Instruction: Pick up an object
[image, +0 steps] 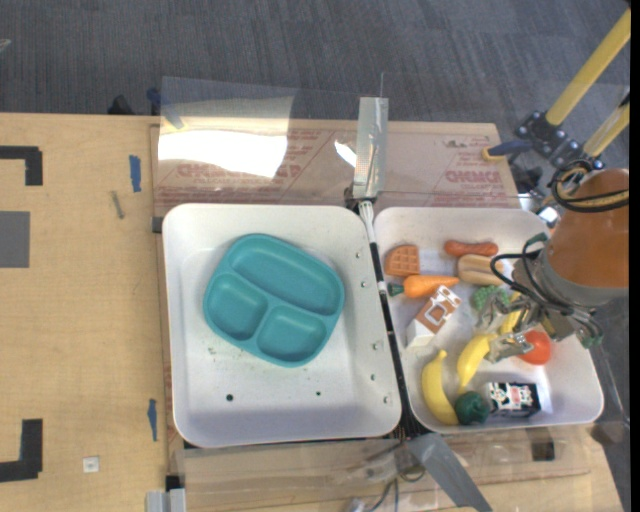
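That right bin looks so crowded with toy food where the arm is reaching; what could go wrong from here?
1. The gripper is down among a banana, a red piece and green bits, all close together, so it may pinch two things or none.
2. Its fingers could knock neighbours aside, such as the carton or the second banana.
3. It works near the right bin wall, so a nudged toy may jam there.

The grey arm with its orange band (597, 235) reaches in from the right edge, wrist pointing down. Its 2-finger tool (515, 335) hangs low, wrapped in dark cables near the wrist.
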